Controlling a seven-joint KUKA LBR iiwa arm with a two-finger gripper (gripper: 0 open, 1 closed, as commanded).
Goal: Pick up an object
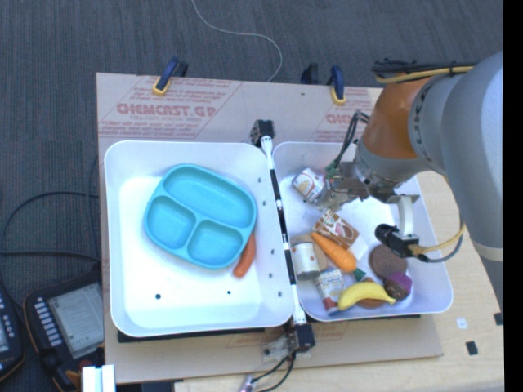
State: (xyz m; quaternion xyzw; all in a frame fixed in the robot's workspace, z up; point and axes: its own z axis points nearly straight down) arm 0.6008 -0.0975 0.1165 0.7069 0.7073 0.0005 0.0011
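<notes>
My gripper [337, 190] hangs low over the back of the right bin [433, 300], at the end of the grey arm with the orange band [392, 125]. It is just right of a small white and brown wrapped item [306, 184] and just above a brown snack packet [337, 228]. Nothing can be made out in its grasp. Further forward in the same bin lie an orange carrot [335, 251], a silver can [305, 260], a small jar [329, 282], a yellow banana [365, 294], a brown round object [387, 261] and a purple one [398, 286].
The left bin [131, 300] holds a blue divided plate [200, 216] with a second carrot [243, 258] at its right edge. A black and white divider rail [278, 211] runs between the bins. Blue clamps [167, 73] hold the board at the back.
</notes>
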